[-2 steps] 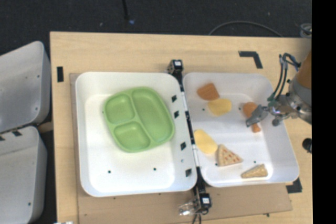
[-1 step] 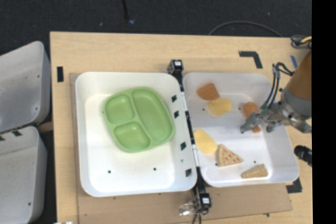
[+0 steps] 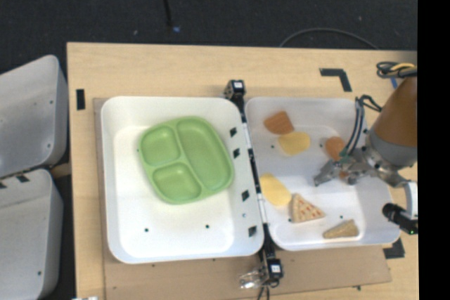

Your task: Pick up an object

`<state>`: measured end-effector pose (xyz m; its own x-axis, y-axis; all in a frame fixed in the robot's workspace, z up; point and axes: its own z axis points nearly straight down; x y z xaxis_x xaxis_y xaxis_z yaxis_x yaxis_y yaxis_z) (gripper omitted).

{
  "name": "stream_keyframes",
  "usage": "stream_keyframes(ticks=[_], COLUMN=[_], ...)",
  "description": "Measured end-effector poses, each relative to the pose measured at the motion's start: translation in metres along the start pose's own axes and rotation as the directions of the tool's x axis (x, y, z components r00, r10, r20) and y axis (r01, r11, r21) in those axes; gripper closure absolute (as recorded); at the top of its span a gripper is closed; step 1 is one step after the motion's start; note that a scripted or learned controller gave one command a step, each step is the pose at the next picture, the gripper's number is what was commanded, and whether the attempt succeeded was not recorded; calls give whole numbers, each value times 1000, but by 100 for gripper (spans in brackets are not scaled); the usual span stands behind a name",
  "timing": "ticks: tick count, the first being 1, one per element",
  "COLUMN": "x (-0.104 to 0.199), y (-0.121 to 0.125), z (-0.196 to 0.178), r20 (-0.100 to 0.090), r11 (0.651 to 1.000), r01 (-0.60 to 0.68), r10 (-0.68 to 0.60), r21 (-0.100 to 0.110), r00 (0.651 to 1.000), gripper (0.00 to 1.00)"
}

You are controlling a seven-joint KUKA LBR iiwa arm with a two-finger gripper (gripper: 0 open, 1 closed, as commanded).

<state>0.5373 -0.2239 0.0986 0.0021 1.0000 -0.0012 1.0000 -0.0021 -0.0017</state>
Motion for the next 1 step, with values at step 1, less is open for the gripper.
stream_keyframes(ticks=[1], x=[-1], y=[1], z=[-13], r20=[1], r11=[1000], r01=[-2], r10=[2], r21=[-6], r00=[1000], gripper=[100])
